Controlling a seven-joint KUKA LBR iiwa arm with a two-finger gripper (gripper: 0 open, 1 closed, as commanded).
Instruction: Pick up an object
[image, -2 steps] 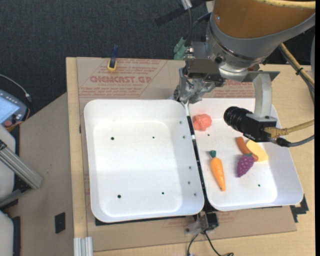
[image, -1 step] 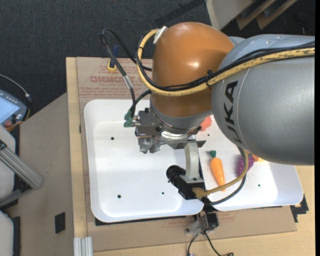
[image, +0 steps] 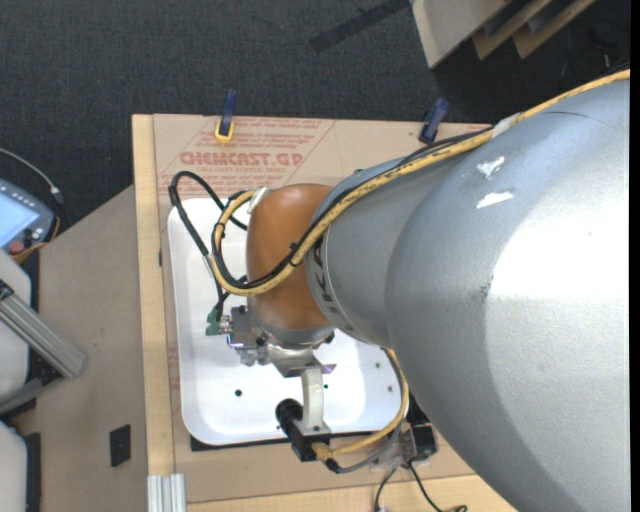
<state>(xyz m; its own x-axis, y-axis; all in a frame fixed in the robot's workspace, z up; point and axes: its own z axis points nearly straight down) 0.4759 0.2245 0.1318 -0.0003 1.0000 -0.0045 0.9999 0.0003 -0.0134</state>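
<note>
I cannot tell whether the gripper (image: 283, 352) is open or closed: from above I only get its metal housing, tucked under the orange band (image: 285, 255) of the wrist, pointing down into the white bin (image: 192, 300).

Which object it is over I cannot make out. The wrist hides the middle of the bin floor. A small green bit (image: 214, 324) and a purple-pink bit (image: 236, 340) peek out at the housing's left edge, and I cannot say whether they are objects in the bin or parts of the tool.

Just below the housing, a white bracket (image: 314, 392) runs towards the bin's near wall and ends in a black fitting (image: 291, 414). A yellow cable (image: 262, 284) loops across the orange band and runs on along the arm, and a black cable (image: 192, 186) arcs over the bin's far left corner. Two small dark dots (image: 238, 392) mark the bare bin floor.

The grey arm (image: 480, 290) is the main obstruction, sweeping in from the right and covering that whole side of the bench. The bin sits on a brown sheet (image: 240, 150) printed in red. Two blue clamps (image: 228, 106) grip the sheet's far edge.
</note>
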